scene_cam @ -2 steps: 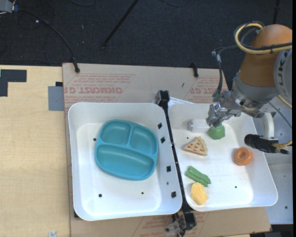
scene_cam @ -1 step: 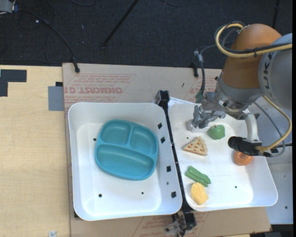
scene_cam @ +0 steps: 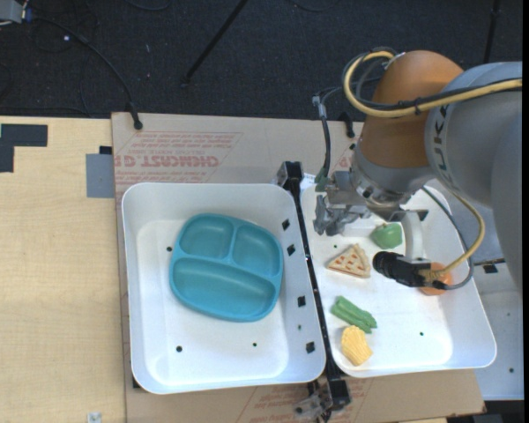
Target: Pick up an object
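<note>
Lying just below the end effector (scene_cam: 329,221), a sandwich wedge (scene_cam: 350,262).

A teal divided plate (scene_cam: 226,267) lies in the white left bin (scene_cam: 150,324). The white right bin (scene_cam: 458,342) holds a tan wedge with dark dots (scene_cam: 350,262), a green lump (scene_cam: 388,234), a green pod (scene_cam: 353,314) and yellow corn (scene_cam: 356,346). The arm's band (scene_cam: 406,104) is orange, and the worktop (scene_cam: 44,271) is pale wood.
</note>
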Robot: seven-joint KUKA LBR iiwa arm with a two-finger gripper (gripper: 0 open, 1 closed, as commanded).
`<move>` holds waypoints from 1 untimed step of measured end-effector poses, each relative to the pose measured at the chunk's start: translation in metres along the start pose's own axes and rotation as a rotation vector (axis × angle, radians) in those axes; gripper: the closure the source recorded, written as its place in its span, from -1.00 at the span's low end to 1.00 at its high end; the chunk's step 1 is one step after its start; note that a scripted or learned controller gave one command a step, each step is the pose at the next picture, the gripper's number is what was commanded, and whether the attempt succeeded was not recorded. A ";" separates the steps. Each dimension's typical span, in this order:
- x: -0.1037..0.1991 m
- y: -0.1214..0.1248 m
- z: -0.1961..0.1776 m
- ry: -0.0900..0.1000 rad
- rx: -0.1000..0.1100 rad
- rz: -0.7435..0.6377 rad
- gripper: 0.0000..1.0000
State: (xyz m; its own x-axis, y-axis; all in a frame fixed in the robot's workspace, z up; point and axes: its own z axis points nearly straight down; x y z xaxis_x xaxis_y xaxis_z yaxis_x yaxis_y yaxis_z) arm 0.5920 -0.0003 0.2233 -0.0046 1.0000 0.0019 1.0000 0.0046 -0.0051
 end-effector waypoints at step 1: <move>0.063 -0.002 -0.004 0.000 -0.002 -0.001 1.00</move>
State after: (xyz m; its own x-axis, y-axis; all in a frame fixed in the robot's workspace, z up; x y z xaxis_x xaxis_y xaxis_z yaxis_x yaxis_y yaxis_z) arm 0.5902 0.0626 0.2276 -0.0058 1.0000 0.0019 1.0000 0.0058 -0.0034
